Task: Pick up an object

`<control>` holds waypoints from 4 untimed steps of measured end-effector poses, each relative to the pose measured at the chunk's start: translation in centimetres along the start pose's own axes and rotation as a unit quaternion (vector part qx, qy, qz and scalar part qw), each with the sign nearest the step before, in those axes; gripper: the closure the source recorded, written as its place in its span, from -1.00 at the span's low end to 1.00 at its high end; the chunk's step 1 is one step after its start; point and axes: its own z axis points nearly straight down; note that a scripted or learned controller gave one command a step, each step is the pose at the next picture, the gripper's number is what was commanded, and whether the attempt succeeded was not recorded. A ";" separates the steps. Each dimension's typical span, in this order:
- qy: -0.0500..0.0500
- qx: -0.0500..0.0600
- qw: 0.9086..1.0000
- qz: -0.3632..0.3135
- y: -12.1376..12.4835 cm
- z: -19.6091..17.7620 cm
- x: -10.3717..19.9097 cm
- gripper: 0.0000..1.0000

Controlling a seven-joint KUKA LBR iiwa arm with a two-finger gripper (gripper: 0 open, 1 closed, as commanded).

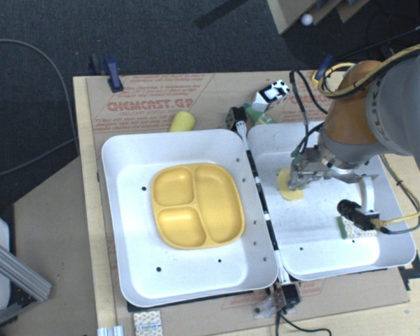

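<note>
The gripper (pixel 301 171) sits over a pale yellow object (pixel 290 187) in the right bin (pixel 327 259). Its jaws' state cannot be told. A yellow divided plate (pixel 196 205) lies in the left bin (pixel 129 231).

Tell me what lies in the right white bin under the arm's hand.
In the right white bin, a pale yellow roundish object lies just below the hand, which covers its upper right part. A small green-and-white packet lies nearer the front right.
</note>
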 end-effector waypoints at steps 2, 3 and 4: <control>-0.001 -0.002 1.000 0.000 -4.6 -2.3 -2.9 1.00; -0.001 -0.001 1.000 0.000 -4.7 -2.3 -2.9 -1.00; 0.003 -0.002 1.000 -0.003 3.3 0.9 -12.1 -1.00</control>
